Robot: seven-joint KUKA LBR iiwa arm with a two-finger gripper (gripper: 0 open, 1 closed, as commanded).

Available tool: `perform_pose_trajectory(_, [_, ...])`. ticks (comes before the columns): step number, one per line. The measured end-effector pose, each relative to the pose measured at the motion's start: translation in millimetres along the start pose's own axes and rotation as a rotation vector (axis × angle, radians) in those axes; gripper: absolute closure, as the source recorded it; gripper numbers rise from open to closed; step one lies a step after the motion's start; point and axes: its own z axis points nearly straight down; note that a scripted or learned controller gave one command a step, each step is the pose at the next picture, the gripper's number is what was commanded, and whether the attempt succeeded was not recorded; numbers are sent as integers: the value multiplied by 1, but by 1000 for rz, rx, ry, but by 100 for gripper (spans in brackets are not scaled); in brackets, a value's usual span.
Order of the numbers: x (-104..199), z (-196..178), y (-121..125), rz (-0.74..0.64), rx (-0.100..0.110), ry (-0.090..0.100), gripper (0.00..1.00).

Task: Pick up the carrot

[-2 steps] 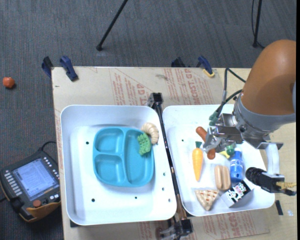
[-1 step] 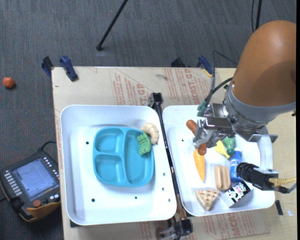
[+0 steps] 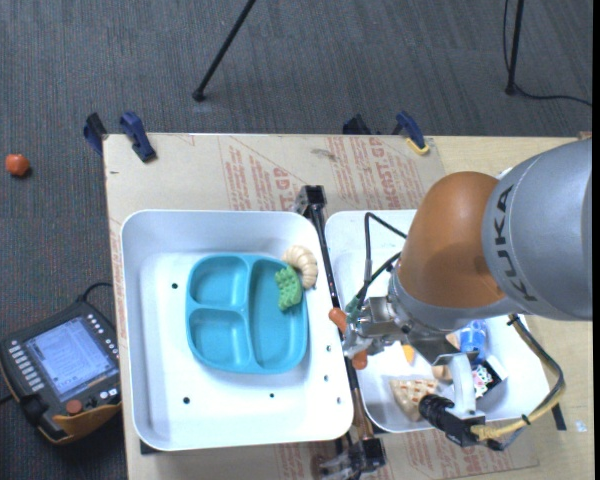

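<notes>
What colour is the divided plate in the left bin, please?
Turquoise blue; the divided plate shows clearly in the camera view.

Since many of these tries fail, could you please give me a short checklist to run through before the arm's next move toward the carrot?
1. Carrot located: cannot tell; a small orange piece sits at the right bin's left rim, mostly hidden by the arm.
2. Hand over the right bin: ok; the hand is low by that rim.
3. Something between the fingers: cannot tell.
4. Clutter nearby: not ok; a shell and a blue item lie close.
5. Left bin out of the way: ok; its blue tray lies apart from the hand.
</notes>
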Motion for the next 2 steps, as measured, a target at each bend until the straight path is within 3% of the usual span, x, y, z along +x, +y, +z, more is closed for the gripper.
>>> perform_pose_trajectory(1, [25, -43, 1, 209, -5, 1, 100])
perform_pose_trajectory(2, [6, -91, 1, 490, -3, 1, 100])
